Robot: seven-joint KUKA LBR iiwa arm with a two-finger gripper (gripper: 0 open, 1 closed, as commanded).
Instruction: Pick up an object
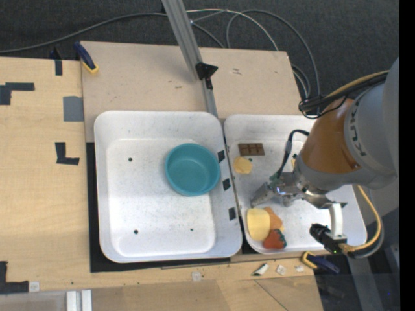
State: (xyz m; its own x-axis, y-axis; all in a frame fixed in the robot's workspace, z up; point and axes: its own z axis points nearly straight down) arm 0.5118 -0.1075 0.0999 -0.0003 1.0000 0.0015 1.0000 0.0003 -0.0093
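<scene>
Several objects are lying in right bin (363,229) | pincer (267,196) is hovering just above yellow block (258,223), grip state unreadable | step: approaching | next: descending squarely onto block, closing.

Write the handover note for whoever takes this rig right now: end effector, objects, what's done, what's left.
End effector: low in the right bin, just above the yellow block; whether it is open or shut cannot be told, and nothing visibly held.
Right bin: yellow block with an orange piece and a red strawberry-like toy against it near the front edge; a small yellow piece and a brown chocolate-bar piece toward the back.
Left bin: teal bowl.
Done: arm is among the objects.
Left: grasp and lift one.
</scene>
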